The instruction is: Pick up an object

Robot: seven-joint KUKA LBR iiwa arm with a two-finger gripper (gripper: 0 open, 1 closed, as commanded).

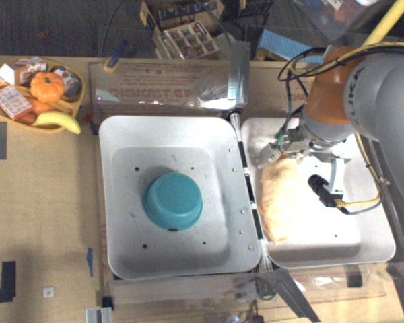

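The left bin has bare floor all round the teal bowl, which sits upturned near its middle; a claw could come down along any wall there. The right bin is tighter; a pale cloth-like heap fills its left side against the dividing rim, and the arm hangs over its far end; the near-right corner lies open.

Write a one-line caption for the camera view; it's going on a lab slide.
KUKA arm reaches over a tan cloth in the right bin; a teal bowl sits upside down in the left bin.
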